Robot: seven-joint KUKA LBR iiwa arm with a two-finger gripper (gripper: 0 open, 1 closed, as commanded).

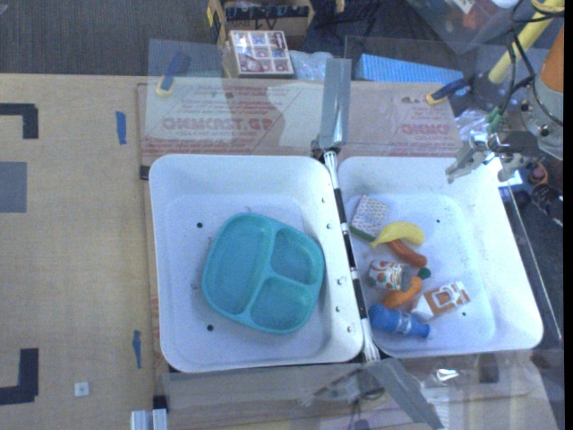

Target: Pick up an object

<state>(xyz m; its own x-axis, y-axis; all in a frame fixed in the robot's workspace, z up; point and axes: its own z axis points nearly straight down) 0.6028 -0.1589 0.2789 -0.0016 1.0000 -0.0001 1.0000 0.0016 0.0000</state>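
- Tan bench board point(72, 240) spreads under everything, with black corner marks and bits of blue tape on its left part; cardboard boxes and clutter sit beyond its far edge.
- Left white bin point(179, 186) holds a teal divided plate point(263, 272) with three compartments, lying flat and slightly turned, near the bin's middle.
- Right white bin point(492, 267) touches the left one along a shared rim; its small objects cluster toward the left side.
- Grey arm comes in at the upper right, and the gripper point(483, 158) hangs above the right bin's far right corner, well apart from the cluster. Its metal fingers look spread apart, with nothing between them and nothing touching them.
- Among the objects: a blue bottle point(399, 322) lying on its side nearest the front rim, a yellow banana point(400, 233) farther back, a checked packet point(369, 213) just behind it.
- Smaller still: an orange-and-white carton point(446, 299) right of the bottle, a small can point(386, 275) in the middle, an orange carrot-like piece point(408, 253) between banana and can.
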